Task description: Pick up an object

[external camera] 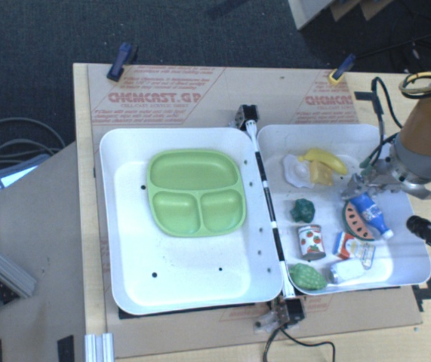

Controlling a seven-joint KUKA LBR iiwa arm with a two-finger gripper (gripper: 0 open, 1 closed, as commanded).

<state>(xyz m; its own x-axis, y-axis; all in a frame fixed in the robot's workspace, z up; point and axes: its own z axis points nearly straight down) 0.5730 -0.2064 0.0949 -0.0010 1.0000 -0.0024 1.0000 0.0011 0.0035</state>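
Observation:
The right bin (404, 274) holds several small objects. A yellow banana (325, 162) lies at the back beside a white crumpled piece (297, 173). A dark green lump (303, 210) and a small can with a red label (310, 241) sit near the divider, with a light green item (308, 277) at the front. My gripper (361, 184) reaches in from the right and hangs low over the bin, just behind a blue and white bottle (370, 213) that lies across a watermelon slice (353, 222). A red and white carton (346, 243) lies in front of them.
The left bin (124, 262) holds a light green divided plate (196, 191). A clear plastic item (353, 268) rests at the right bin's front. Black clamps (247, 115) join the bins at the divider. Blue and yellow clips hold the cardboard at the bench's back corners.

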